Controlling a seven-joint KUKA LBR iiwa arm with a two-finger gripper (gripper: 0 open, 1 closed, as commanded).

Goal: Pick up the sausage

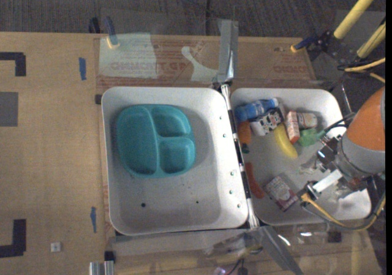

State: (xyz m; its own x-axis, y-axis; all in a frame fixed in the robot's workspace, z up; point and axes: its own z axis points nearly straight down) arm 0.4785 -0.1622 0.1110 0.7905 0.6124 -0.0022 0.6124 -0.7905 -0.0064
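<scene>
The gripper [326, 156] hangs over the right bin [331, 105] toward its 3 o'clock side, under the grey wrist and orange band, and I cannot tell from this angle whether it is open or closed; nothing can be seen held in it. Just at its 10 o'clock lies a green item [312, 138], with a small red and white carton [293, 125] beyond that and a yellow banana [286, 143] near the bin's middle. At the gripper's 8 o'clock, near the bin's 6 o'clock edge, rests a flat dark red packet [280, 192]. The sausage [253, 183], reddish brown and slim, lies against the bin's wall at about 8 o'clock, well apart from the gripper, with the packet between them. Above it along the same wall is an orange piece [245, 133], and a blue item [256, 109] sits at 11 o'clock. The left bin [184, 206] holds a teal divided plate [156, 140] toward its 10 o'clock.
</scene>
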